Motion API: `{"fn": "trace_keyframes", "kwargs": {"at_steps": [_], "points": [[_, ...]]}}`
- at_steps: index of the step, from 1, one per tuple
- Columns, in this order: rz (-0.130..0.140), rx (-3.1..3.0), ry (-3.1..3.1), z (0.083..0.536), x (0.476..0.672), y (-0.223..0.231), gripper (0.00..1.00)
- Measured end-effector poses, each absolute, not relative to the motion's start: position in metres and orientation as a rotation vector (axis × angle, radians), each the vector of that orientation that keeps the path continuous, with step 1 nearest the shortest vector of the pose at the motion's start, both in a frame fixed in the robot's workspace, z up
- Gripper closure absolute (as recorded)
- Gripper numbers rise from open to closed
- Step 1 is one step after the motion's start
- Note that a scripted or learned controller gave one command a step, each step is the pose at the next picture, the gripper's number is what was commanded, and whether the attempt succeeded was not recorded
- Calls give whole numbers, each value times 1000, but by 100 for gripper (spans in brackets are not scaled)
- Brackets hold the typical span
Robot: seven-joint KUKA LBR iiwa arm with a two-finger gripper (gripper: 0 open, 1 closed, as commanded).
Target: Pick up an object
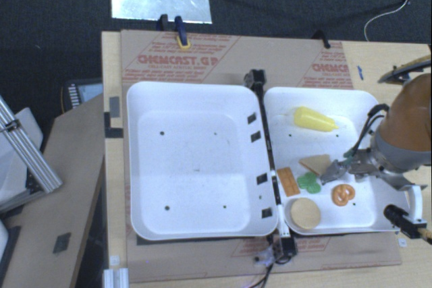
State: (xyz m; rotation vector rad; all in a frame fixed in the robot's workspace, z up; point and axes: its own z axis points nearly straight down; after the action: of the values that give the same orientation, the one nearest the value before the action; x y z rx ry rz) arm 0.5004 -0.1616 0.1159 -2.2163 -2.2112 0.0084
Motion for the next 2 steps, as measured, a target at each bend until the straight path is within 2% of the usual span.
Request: {"fn": "trace_keyframes", "kwargs": {"at_steps": [1, 2], "points": [[0, -2220, -2221, 83, 486, -177, 0], [-2, -2221, -2225, 85, 493, -184, 0]]}}
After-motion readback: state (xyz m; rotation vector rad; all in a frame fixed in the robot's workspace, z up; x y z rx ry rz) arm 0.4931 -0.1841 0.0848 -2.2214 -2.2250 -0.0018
